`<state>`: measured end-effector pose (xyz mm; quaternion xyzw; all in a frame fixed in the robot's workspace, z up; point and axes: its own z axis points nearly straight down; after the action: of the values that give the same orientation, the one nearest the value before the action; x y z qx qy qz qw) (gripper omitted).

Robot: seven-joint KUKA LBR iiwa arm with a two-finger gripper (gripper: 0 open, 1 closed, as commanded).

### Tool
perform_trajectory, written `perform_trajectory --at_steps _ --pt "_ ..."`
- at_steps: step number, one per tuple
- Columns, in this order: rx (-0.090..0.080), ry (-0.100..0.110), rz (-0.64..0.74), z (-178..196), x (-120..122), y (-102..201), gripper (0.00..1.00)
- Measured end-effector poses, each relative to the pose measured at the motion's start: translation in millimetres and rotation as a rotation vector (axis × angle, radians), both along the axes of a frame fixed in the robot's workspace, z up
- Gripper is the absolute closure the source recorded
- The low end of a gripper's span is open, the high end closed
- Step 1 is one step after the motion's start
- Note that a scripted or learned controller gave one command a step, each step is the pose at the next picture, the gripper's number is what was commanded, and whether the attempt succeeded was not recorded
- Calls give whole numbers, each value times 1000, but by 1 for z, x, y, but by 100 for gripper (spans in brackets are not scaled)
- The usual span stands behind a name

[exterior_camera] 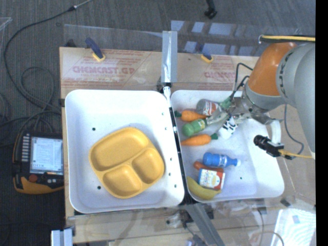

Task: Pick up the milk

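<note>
Nearest, banana (204, 190) touches the milk (211, 179) in the right bin (266, 186); far off, gripper (229, 118) state indiscernible among carrots (197, 140)

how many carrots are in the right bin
2. One carrot lies near the bin's upper left, beside the can. The other carrot lies lower, below the green bottle. More could be hidden under the arm.

Left bin (82, 111): yellow divided tray (127, 161) at centre. Right bin (266, 183): two carrots (192, 116) at 10 o'clock, green bottle (196, 127) between them, can (207, 107) at 11, blue bottle (219, 160) at centre, banana (202, 190) at 7.
</note>
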<state>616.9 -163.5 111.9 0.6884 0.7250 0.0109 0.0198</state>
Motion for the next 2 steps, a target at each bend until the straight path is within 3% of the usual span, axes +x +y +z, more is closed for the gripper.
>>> perform_trajectory --at_steps 1,2 --pt "10 21 53 0 25 -17 0" --pt "6 0 46 0 14 -39 0"
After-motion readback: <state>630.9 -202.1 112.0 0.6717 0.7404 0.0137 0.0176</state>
